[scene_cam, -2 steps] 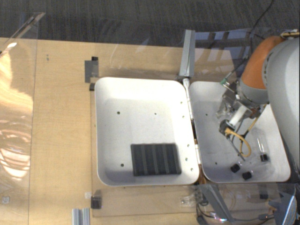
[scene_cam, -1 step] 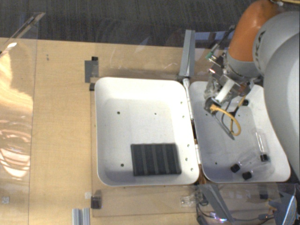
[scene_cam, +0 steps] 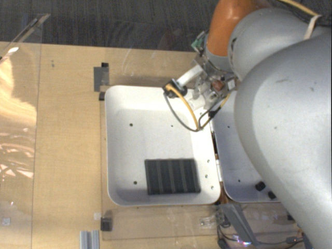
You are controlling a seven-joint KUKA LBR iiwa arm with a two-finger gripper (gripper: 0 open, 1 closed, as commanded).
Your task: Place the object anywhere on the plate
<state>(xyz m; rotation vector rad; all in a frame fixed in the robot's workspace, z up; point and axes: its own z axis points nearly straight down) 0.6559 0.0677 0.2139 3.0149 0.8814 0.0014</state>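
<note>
We see a pale wooden desk; beyond its far edge lies dark ribbed carpet floor, and warm light glare falls on the desk's left part.

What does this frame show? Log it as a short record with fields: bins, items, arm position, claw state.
bins: two shallow white bins side by side; left bin, right bin largely covered by the arm
items: dark ribbed rectangular plate lying flat in the left bin, near its front right corner
arm position: grey arm with orange band reaching in from the right, wrist over the back right corner of the left bin
cable: yellow and black cable looping below the wrist
claw state: cannot tell
held object: none visible
</note>
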